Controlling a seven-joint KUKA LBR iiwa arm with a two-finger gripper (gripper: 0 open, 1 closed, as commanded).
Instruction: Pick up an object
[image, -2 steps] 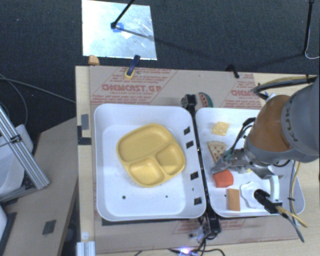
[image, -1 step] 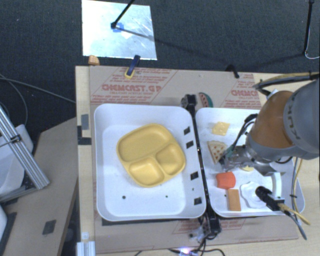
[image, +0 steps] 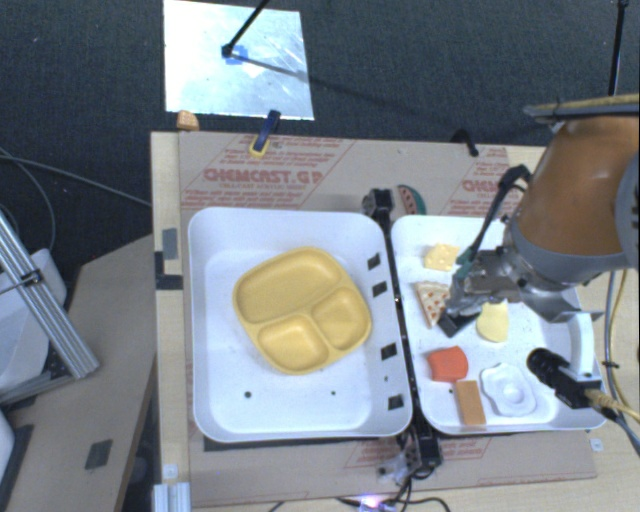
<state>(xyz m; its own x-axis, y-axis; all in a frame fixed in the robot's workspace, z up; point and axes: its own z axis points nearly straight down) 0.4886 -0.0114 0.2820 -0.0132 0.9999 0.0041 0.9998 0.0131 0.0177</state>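
Note:
The right bin (image: 410, 400) holds several toy foods: a pale yellow chunk (image: 441, 257), a waffle-like wedge (image: 431, 300), a pale yellow round piece (image: 493, 323), a red block (image: 448, 363), a tan stick (image: 470, 402) and a white fried-egg piece (image: 507, 390). My gripper (image: 462, 308) hangs low over the right bin, between the wedge and the pale round piece. Its tip is dark and seen from above, so what lies between it is hidden. The orange band of the arm (image: 580, 190) fills the upper right.
The left bin (image: 215, 400) holds a yellow three-compartment plate (image: 300, 310). A black divider with clips (image: 392, 300) runs between the bins. A black fitting (image: 558, 375) on the arm sits over the right bin's right side. Cardboard lies under both bins.

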